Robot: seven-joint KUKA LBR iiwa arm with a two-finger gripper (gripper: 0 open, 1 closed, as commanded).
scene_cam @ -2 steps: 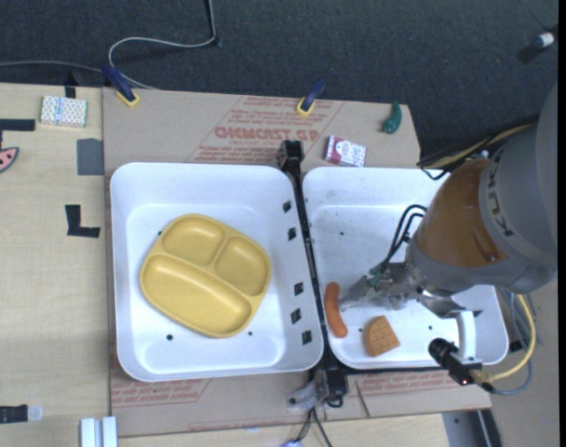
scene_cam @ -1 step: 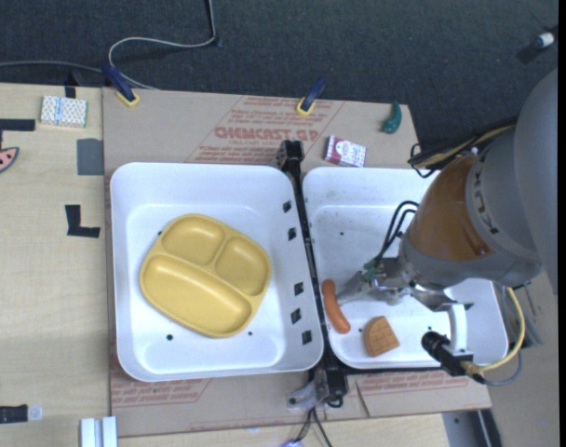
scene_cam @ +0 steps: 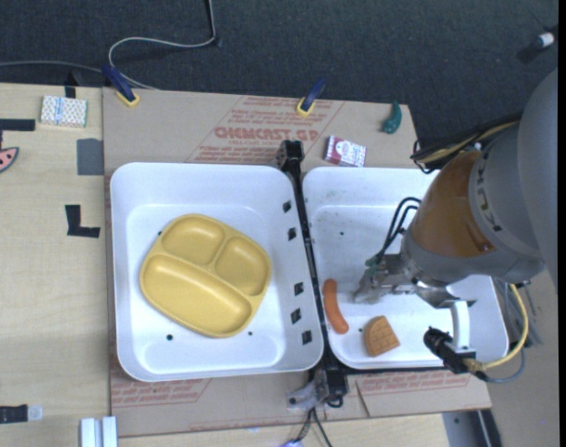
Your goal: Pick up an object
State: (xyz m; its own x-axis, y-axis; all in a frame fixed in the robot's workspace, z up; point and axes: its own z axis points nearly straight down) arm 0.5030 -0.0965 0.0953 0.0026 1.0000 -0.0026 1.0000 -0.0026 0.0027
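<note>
Arm enters from right of frame, orange band over the right bin [scene_cam: 357, 203], wrist angled down-left. Hand [scene_cam: 371, 285] low in the bin's centre; fingers too blurred to tell whether spread or pressed together. Just lower left of it, an orange hot dog [scene_cam: 334, 306], slim, long axis near vertical, beside the bin's left wall. Tan waffle-like piece [scene_cam: 381, 336] lower right of it. Left bin [scene_cam: 134, 203] holds a yellow divided plate [scene_cam: 206, 274].

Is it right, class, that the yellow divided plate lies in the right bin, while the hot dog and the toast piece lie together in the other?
Not quite. The camera view shows the yellow divided plate in the left bin; the hot dog and toast piece lie together in the right bin.
</note>
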